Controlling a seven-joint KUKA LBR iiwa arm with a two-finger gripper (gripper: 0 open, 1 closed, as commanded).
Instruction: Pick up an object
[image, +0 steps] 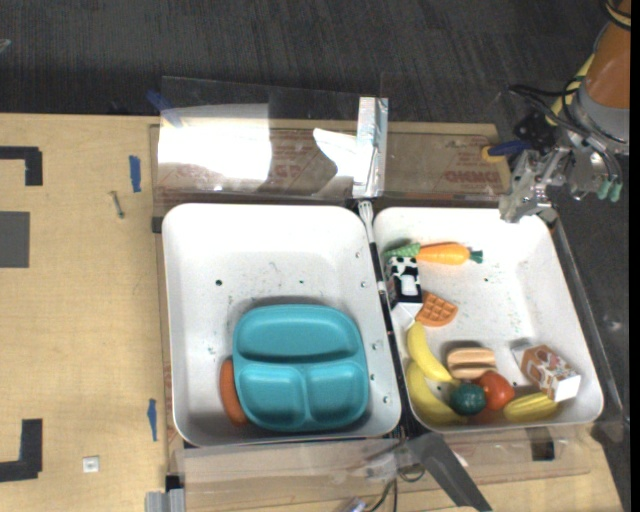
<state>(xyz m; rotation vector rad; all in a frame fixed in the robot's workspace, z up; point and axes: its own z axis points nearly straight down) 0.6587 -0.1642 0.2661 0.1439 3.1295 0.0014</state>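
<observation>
Toy carrot (444, 254) lies at the far left of the right bin (520, 275), its long axis running left to right, green top seemingly pointing right. Bananas (428, 372), a waffle (437, 311), a hot dog (470, 360) and a tomato (493, 388) crowd the near end. The gripper (530, 195) hovers over the bin's far right corner; whether the jaws are open I cannot tell. A teal divided tray (299, 364) sits in the left bin (200, 300).

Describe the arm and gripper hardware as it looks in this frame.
At the view's top right, the arm shows an orange band over a grey section. Below it sits a metallic silver-grey gripper assembly, boxy, with small green and blue accents. Dark cables loop around the wrist, and a yellow-and-blue fitting sticks out toward the left. No legible markings at this resolution.
</observation>
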